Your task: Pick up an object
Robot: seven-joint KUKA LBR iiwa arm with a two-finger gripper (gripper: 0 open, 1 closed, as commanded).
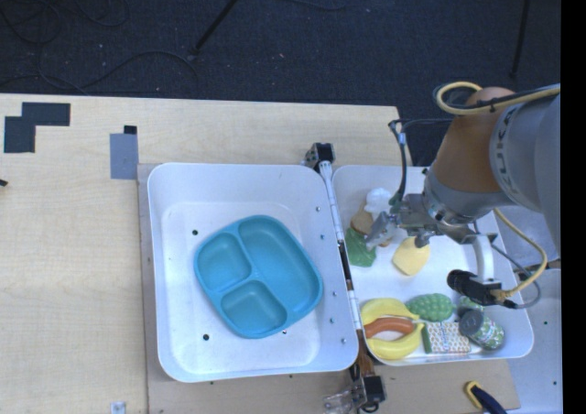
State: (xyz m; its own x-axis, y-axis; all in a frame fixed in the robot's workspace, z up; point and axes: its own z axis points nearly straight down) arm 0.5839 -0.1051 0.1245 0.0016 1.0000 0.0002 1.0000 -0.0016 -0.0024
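Two white bins sat side by side on the bench: the left bin [165, 220] carried a blue divided plate [256, 275], and the right bin [522, 341] held a heap of toy food. At that heap's ten o'clock the gripper [392, 231] hung beside a green piece [359, 249] and a yellow piece [411, 258]; whether its jaws were released or clenched I cannot tell. Toward six o'clock lay a banana [392, 345] and a green bumpy toy [430, 307].

A robotics lab: plywood bench [73, 247] (tape-marked), loose cables [110, 64] on dark carpet [320, 27].
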